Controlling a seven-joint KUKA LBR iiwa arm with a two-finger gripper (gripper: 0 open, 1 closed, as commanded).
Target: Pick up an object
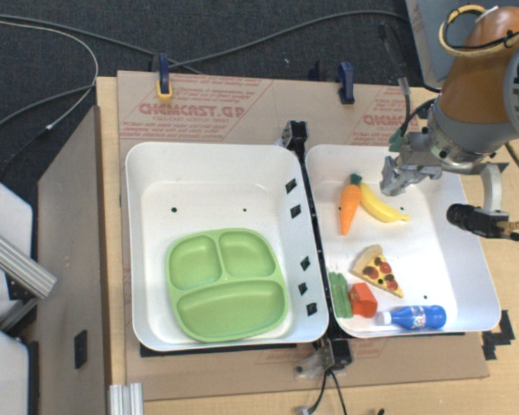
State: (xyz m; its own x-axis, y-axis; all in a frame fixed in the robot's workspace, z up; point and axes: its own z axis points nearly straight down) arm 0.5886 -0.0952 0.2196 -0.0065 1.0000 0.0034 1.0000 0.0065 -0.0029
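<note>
My gripper (396,182) hangs over the back of the right bin (467,271), just right of and above the yellow banana (382,207). An orange carrot (349,207) lies beside the banana on its left. Nearer the front are a pizza slice (379,270), a red block (362,300) with a green piece (340,293) next to it, and a blue bottle (415,318) lying on its side. I see nothing between the fingers.
The left bin (147,232) holds a green divided plate (227,283). A black divider with clips (304,223) separates the two bins. Clamps (163,74) sit on the cardboard behind them. The arm's body (480,76) fills the upper right.
</note>
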